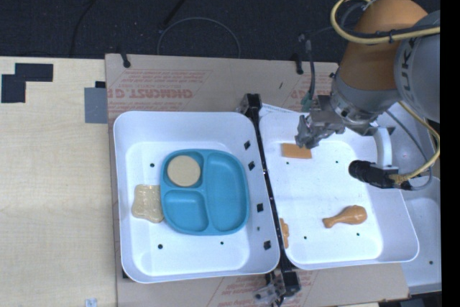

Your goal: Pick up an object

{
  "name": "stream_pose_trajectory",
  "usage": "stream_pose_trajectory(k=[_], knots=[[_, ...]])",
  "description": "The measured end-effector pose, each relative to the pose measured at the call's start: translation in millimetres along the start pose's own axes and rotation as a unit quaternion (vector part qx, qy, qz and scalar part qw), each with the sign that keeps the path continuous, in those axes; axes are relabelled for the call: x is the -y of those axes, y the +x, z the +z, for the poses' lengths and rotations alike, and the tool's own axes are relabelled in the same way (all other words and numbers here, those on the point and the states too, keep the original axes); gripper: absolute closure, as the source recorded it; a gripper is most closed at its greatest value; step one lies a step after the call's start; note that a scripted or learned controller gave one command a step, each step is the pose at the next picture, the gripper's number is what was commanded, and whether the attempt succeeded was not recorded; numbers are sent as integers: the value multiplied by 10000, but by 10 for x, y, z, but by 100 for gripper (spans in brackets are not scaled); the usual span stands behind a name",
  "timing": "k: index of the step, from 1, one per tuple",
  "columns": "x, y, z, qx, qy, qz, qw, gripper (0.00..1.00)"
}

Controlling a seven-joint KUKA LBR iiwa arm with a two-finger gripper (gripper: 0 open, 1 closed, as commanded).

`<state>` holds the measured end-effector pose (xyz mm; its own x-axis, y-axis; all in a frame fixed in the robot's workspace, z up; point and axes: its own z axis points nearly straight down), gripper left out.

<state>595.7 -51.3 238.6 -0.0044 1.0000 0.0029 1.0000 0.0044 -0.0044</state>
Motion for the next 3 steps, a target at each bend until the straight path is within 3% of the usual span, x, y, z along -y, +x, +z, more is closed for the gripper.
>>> stream_pose_trajectory(k=[2, 3], knots=[[247, 1102, -7, 2, 5, -5, 10000, 100], [476, 1542, 186, 10, 14, 3, 10000, 100]])
